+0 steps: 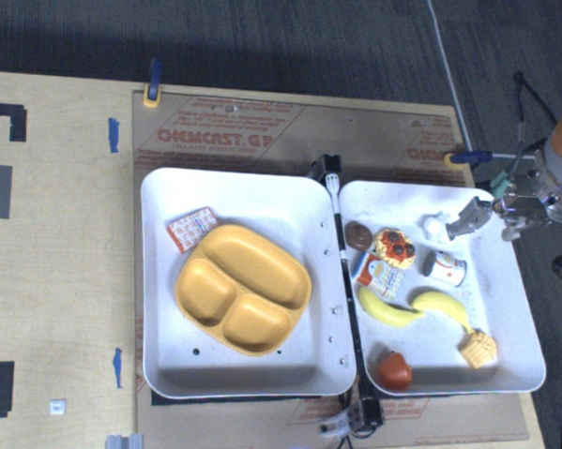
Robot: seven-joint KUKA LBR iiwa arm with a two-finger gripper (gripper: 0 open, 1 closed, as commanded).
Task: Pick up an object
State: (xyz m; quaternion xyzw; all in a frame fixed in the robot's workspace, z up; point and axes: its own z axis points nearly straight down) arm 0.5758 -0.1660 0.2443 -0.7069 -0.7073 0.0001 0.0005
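- Presently, the gripper [471,219] is being held over the upper part of the right bin [526,307], reaching in from the right edge; whether its jaws are apart or together cannot be told.
- Nothing is being seen between the jaws.
- Just below and to the left of the gripper, a small white cup [444,268] is lying on its side, long axis running roughly left to right; it is being judged the nearest thing to pick.
- Farther down-left, one banana [418,306] is lying with its long axis running left to right.
- Being counted in the right bin: one brown disc [358,236], one red and yellow packet [388,259], one tomato [395,369], one yellow corn piece [478,348].
- Being counted in the left bin [156,287]: one yellow divided tray [242,287] and one small card [192,227], touching the tray's upper-left edge.
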